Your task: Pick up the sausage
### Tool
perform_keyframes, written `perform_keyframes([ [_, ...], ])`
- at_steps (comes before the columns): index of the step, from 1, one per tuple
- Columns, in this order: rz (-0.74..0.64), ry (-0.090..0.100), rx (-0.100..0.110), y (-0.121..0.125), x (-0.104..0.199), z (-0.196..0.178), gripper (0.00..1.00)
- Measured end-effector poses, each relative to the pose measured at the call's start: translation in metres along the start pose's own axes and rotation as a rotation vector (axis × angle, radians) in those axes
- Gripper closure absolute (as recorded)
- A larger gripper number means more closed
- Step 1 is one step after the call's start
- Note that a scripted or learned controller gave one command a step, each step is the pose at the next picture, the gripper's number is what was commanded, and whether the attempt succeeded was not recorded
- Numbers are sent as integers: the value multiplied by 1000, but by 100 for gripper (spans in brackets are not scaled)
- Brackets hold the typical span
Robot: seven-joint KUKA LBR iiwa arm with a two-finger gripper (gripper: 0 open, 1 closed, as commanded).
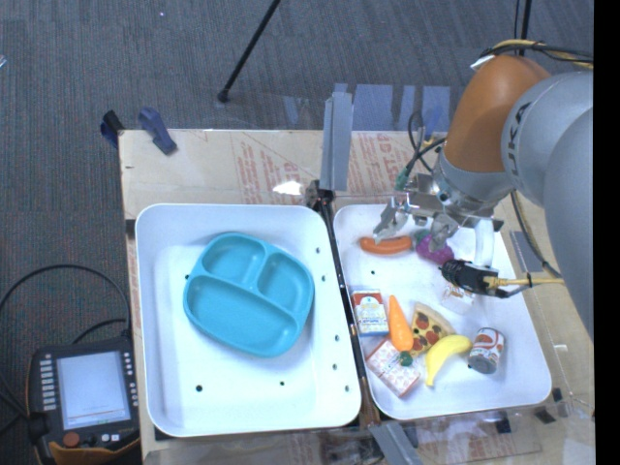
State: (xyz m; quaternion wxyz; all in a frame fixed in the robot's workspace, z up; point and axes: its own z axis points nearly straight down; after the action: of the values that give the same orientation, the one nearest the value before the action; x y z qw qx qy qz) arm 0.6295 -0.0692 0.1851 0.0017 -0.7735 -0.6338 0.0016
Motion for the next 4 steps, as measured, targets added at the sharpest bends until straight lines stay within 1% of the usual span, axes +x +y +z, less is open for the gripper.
perform_keyframes([
  [1, -34, 1, 0, 20, -24, 100, 0],
  [2, -34, 1, 0, 20, -24, 100, 0],
  [3, -35, 1, 3, 20, -24, 93, 100],
  [4, -35, 1, 3, 20, -24, 93, 0],
])
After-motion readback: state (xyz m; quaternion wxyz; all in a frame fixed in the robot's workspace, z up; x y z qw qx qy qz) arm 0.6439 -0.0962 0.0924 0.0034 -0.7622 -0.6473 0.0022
